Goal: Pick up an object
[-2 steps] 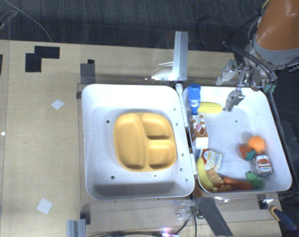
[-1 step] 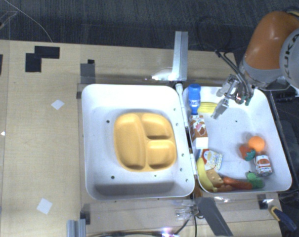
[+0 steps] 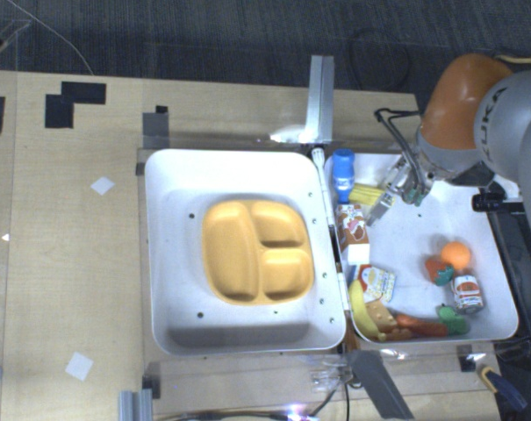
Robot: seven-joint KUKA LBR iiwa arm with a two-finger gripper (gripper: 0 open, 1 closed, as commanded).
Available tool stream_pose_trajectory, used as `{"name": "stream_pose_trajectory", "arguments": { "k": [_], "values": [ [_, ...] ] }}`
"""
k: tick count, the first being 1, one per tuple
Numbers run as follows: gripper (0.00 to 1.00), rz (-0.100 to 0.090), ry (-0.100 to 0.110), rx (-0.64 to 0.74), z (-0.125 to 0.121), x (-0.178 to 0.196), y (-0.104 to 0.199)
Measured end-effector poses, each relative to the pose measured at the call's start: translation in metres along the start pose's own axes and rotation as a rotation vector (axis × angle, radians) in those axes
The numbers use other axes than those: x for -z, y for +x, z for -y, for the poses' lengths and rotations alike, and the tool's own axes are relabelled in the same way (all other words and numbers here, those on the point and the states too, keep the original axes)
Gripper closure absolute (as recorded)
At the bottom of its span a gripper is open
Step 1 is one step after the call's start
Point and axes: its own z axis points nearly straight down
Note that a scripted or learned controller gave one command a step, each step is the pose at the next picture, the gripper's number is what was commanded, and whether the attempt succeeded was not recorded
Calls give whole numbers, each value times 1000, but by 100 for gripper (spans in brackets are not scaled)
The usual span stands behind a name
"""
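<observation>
camera view | gripper (image 3: 381, 204) fingers part open, empty | yellow packet (image 3: 363, 195) just beside tips: light, crinkly, so you pinch its edge

This looks like a robot lab. A big grey and orange arm (image 3: 476, 112) reaches over a wooden bench (image 3: 63, 261). Two white bins (image 3: 160, 235) sit in metal holders. Black tape marks (image 3: 72, 102) are stuck on the bench, and thin wires (image 3: 37, 33) run across the dark floor.
</observation>
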Motion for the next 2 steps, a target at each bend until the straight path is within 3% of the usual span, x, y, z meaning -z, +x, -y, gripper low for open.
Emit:
{"name": "stream_pose_trajectory", "arguments": {
  "k": [1,2],
  "values": [
    [0,9,-5,-233,11,11,14],
    [0,11,-3,-456,-15,2,6]
  ]
}}
